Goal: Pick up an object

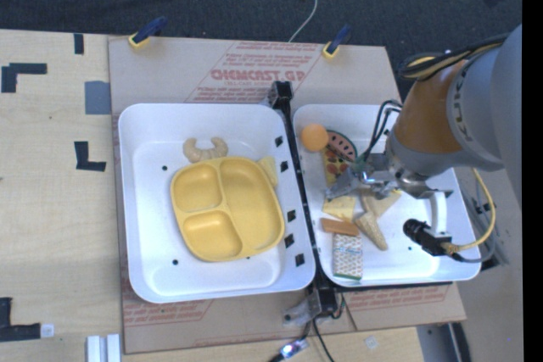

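My gripper (pixel 355 177) is down in the right bin (pixel 462 208), over a cluster of toy food. Under and around it lie pale yellow wedges (pixel 371 227), an orange-brown stick (pixel 339 226), a red-and-green slice (pixel 339 150) and an orange ball (pixel 314 136). A speckled green-white block (pixel 347 255) lies near the bin's front. How the fingers stand is hidden among the pieces.
The left bin (pixel 140 208) holds a yellow divided plate (pixel 226 208) and a small beige curved piece (pixel 205 149) behind it. A black divider (pixel 293 174) separates the bins. The arm's grey body (pixel 458 114) covers the right bin's far right side.
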Robot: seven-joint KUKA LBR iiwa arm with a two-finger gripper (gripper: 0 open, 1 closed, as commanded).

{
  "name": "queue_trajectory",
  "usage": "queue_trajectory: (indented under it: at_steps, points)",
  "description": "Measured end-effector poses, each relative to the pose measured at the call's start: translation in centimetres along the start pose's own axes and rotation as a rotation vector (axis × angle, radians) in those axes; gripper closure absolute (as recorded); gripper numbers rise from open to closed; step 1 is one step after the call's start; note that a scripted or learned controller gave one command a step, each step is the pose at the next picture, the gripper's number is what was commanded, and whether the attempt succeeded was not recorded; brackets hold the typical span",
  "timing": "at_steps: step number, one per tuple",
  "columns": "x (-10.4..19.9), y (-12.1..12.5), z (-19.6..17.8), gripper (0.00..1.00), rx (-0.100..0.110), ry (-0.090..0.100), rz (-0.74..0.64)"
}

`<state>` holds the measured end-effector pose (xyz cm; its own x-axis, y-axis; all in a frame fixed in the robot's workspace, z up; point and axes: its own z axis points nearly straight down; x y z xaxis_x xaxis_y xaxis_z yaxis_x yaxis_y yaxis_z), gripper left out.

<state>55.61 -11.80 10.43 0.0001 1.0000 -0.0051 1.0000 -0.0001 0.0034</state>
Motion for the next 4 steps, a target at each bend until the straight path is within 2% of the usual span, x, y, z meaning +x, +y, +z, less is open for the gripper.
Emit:
queue_trajectory:
  at_steps: [1,2,3,4]
  points:
    - [-0.3,0.3,1.5,0.0,-0.005,-0.004,0.001]
    - [-0.3,0.6,0.1,1.0,-0.016,-0.004,0.0]
    - [-0.3,1.7,-4.8,1.0,0.001,0.005,-0.002]
    - [0.4,1.7,-9.2,1.0,0.001,0.005,-0.002]
